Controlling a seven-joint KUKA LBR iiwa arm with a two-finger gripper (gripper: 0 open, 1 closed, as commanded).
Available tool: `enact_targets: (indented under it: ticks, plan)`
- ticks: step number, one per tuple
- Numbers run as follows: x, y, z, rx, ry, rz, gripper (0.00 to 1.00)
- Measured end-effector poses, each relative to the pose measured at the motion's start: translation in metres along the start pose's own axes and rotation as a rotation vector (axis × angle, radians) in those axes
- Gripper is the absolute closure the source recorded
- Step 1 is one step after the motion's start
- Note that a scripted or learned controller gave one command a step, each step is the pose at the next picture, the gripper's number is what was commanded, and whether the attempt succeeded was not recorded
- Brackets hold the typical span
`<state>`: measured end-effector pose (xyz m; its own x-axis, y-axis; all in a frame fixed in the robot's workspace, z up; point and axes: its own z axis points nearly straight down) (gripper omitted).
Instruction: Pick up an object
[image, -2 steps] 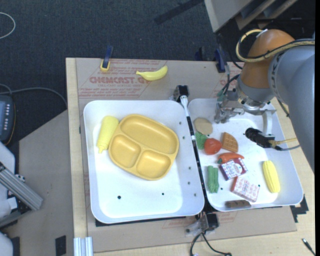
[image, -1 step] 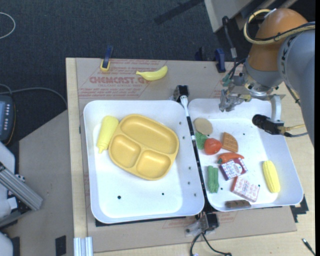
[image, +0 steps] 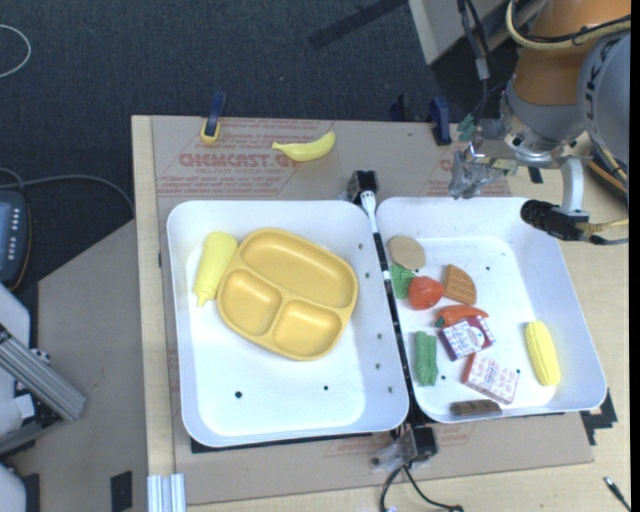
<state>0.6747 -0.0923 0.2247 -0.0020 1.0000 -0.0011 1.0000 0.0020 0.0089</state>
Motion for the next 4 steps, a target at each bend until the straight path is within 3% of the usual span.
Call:
enact_targets:
  ticks: [1,3,4]
  plan:
    - [0.0,0.001,-0.001,0.005,0.0,0.001,1.0]
    - [0.054,-0.097,-0.001,0.015,0.003,0.0,1.0]
    - [0.077,-0.114,-0.006,0.012,0.003,-0.001,1.0]
